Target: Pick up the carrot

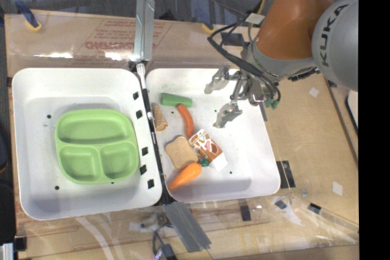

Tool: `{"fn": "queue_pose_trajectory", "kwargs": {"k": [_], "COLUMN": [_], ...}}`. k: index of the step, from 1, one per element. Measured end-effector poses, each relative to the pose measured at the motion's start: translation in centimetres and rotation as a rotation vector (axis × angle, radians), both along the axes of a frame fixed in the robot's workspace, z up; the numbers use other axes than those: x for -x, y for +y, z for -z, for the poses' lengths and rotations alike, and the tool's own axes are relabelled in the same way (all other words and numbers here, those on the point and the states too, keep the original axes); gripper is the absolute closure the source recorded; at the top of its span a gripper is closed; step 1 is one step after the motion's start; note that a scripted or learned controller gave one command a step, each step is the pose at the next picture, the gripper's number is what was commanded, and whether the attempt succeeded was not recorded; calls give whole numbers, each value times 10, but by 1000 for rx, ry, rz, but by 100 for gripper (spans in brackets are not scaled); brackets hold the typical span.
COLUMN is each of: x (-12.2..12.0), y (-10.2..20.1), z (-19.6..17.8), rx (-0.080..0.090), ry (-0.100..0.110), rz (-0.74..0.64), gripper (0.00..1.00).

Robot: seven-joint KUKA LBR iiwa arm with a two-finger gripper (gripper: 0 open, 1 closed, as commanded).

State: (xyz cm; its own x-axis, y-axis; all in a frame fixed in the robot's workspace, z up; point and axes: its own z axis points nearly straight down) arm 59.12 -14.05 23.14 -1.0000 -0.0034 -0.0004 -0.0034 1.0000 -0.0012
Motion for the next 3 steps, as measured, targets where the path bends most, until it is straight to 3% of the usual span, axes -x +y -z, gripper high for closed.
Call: {"fn": "queue_pose_trajectory", "kwargs": {"k": [1, 2, 3], "x": [63, 93, 89], "y": [24, 19, 23], "z": [87, 135, 123], "rx": [-2, 3, 5], "ry": [3, -10, -21], "rz": [-135, -468, -479], "gripper": [0, 0, 100]}}
